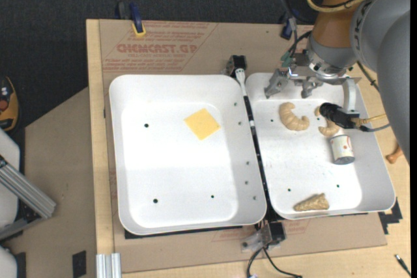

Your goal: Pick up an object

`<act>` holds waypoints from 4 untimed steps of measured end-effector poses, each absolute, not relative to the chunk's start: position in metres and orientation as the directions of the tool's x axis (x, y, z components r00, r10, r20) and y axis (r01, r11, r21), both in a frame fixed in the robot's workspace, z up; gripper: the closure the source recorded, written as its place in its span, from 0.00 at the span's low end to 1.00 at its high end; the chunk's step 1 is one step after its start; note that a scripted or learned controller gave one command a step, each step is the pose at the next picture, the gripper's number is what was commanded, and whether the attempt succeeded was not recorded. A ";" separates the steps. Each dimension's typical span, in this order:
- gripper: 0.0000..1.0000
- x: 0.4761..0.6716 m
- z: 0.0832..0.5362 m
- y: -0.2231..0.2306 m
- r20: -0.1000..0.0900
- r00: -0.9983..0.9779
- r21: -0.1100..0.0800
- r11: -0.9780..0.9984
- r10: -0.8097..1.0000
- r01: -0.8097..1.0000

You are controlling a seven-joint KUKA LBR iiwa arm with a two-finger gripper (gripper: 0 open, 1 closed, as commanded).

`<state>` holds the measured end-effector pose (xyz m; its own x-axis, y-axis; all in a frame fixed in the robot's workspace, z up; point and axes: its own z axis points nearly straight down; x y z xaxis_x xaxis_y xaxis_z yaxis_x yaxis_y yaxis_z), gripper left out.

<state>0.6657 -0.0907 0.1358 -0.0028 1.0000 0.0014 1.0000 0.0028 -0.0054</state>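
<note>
My gripper (291,86) hangs over the far edge of the right bin (365,195), open, with nothing between its fingers. Just in front of it lies a tan croissant-shaped piece (294,116). A smaller tan piece (328,129) sits to the croissant's right, and a white cylinder (342,149) stands near it. A tan bread-like chunk (311,204) lies at the bin's near edge. In the left bin (130,192) a flat yellow square (202,124) rests near the middle.
The two bins meet along a black-dotted rim (253,140). The arm's grey bulk and orange band (345,3) fill the far right corner. Blue clamps (135,15) hold the cardboard base at the back.
</note>
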 end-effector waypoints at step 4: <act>1.00 0.657 0.192 -0.036 0.001 -0.009 0.014 0.009 1.000 1.000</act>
